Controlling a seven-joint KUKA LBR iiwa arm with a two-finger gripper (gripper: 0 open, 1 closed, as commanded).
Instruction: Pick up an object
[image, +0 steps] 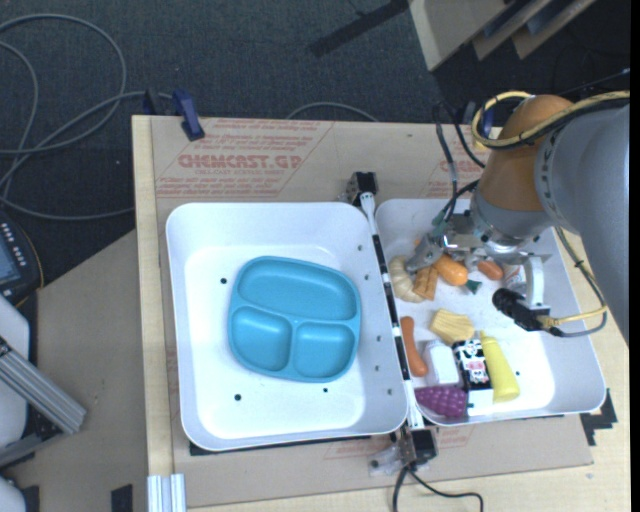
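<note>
The pincer (462, 250) hung low over the far end of the right bin (575, 390), directly above an orange piece (452, 270). I judged this piece the nearest target, lying just under the tips. The wrist hid the tips, so I cannot tell whether they were spread or closed.

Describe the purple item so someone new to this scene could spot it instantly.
Start at the right bin, the one crowded with toy food. Go to its near edge, by the divider between the bins. The purple item lies there, below the hot dog and left of the yellow bottle; nothing else there is purple.
</note>
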